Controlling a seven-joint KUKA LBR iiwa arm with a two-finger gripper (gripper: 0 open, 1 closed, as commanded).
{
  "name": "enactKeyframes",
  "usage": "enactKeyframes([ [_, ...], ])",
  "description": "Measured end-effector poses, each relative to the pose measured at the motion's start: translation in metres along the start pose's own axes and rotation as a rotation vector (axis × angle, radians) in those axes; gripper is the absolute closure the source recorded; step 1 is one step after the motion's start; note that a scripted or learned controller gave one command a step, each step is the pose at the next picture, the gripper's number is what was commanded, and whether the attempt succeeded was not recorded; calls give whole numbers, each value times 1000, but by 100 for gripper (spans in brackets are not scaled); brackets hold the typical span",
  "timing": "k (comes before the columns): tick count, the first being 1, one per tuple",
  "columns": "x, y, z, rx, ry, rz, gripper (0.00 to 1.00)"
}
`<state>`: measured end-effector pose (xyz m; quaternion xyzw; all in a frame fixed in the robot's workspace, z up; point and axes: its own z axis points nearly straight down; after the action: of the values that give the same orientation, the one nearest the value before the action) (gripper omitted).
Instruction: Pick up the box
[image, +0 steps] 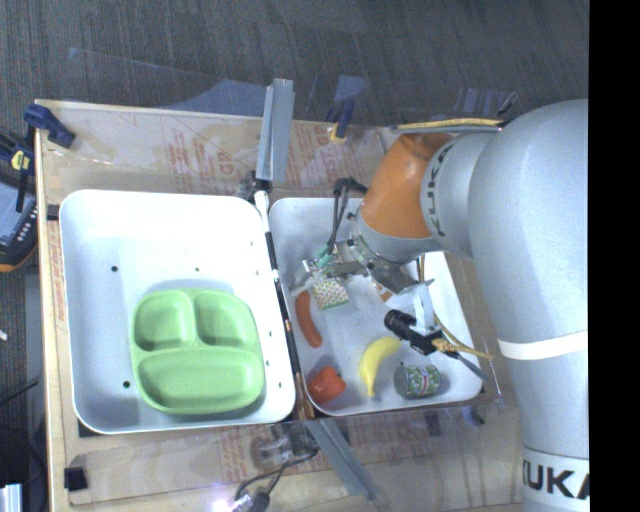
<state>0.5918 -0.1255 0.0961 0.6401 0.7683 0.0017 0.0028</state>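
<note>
The box (329, 293) is small, with a pale checked pattern, and lies in the right bin (290, 225) near its left wall. My gripper (324, 268) hangs directly over the box's far edge, reaching down from the orange-banded wrist (400, 195). The gripper's tip meets or overlaps the top of the box, and part of the box is hidden beneath it. From this slant I cannot tell whether the box is gripped or just lies under the tip.
In the right bin a red sausage (309, 320) lies just left of the box. A red pepper (325, 384), a banana (375, 363) and a patterned can (418, 380) sit along the near side. A green divided plate (198, 352) lies in the left bin (100, 230).
</note>
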Motion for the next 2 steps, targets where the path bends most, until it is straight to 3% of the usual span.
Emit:
enactKeyframes([
  [1,-2,1,-12,-1,-6,-6,100],
  [2,41,26,-163,6,2,-282,100],
])
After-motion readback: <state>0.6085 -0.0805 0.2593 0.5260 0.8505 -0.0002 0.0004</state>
